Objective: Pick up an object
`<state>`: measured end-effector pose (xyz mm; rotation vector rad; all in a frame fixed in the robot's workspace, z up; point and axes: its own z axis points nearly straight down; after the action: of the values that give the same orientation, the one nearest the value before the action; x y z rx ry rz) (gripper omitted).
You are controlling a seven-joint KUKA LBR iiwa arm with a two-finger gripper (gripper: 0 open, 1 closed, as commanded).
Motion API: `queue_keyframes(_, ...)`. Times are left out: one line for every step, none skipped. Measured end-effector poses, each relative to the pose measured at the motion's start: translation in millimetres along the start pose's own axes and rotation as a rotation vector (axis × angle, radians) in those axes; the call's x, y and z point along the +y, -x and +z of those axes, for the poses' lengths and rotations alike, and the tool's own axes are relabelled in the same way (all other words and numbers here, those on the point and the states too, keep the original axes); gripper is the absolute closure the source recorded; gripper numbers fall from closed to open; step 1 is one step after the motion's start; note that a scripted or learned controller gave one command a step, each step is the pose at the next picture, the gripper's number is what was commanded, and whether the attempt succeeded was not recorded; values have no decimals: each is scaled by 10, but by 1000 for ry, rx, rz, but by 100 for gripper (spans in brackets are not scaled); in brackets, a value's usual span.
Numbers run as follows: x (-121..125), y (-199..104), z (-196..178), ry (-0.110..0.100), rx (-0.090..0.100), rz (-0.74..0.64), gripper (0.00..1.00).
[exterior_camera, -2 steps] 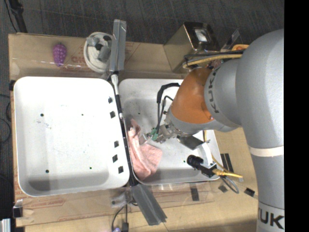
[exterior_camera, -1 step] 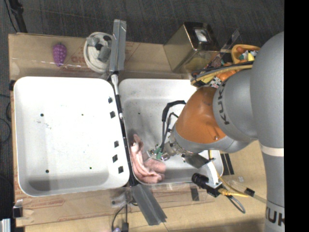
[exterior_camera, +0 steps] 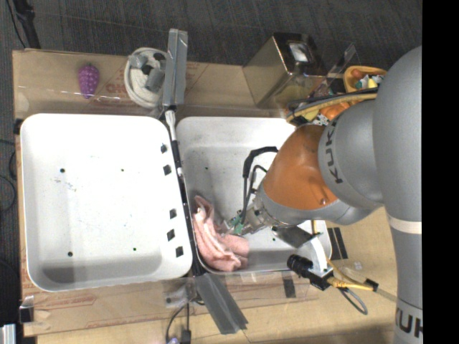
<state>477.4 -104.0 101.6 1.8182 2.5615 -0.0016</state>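
Observation:
A pink crumpled cloth (exterior_camera: 214, 239) lies in the right bin (exterior_camera: 215, 142), against its left wall near the front corner. My gripper (exterior_camera: 239, 226) hangs low over the bin, right beside the cloth's right edge, with something small and green at its tip. The grey arm with its orange band (exterior_camera: 301, 170) covers the right half of that bin. Whether the cloth is between the fingers is hidden.
The left bin (exterior_camera: 93, 199) sits beside the right one, split by a grey divider. Behind the bins lie a purple object (exterior_camera: 88, 79), a white roll (exterior_camera: 145, 76) and a tan box (exterior_camera: 283, 67).

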Motion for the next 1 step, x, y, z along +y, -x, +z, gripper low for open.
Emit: queue_keyframes(3,-36,101,1,0,357,100)
